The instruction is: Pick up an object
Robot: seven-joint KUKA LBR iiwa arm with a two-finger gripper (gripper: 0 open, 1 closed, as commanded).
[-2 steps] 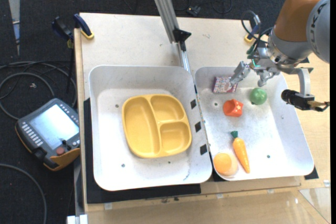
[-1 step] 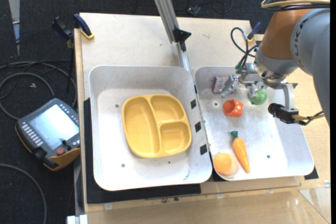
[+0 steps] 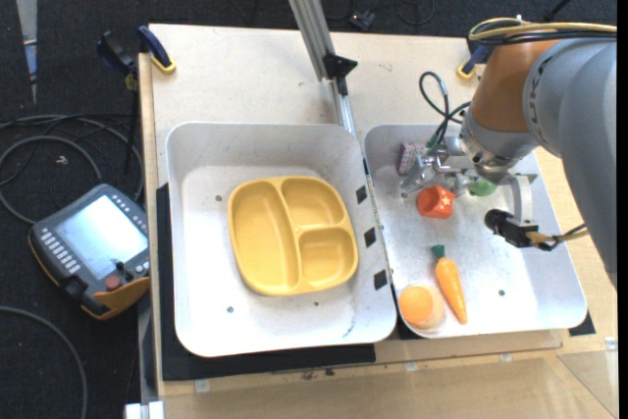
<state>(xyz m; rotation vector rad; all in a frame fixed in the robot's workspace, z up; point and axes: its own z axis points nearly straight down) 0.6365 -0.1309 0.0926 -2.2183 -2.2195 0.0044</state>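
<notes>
My gripper (image 3: 433,178) hangs low over the back of the right bin (image 3: 549,294), just above a red rounded object (image 3: 436,203) and touching or nearly touching its top. A small purple object (image 3: 407,155) lies to the gripper's left. Part of a green object (image 3: 482,186) peeks out from under the wrist on the right. Nearer the front lie a toy carrot (image 3: 450,287) and an orange round fruit (image 3: 422,306) in the front left corner.
The left bin (image 3: 196,299) holds a yellow divided plate (image 3: 292,234). A slanted metal pole (image 3: 306,0) crosses the back of the bench. A black cable and connector (image 3: 513,229) dangle from the arm over the right bin.
</notes>
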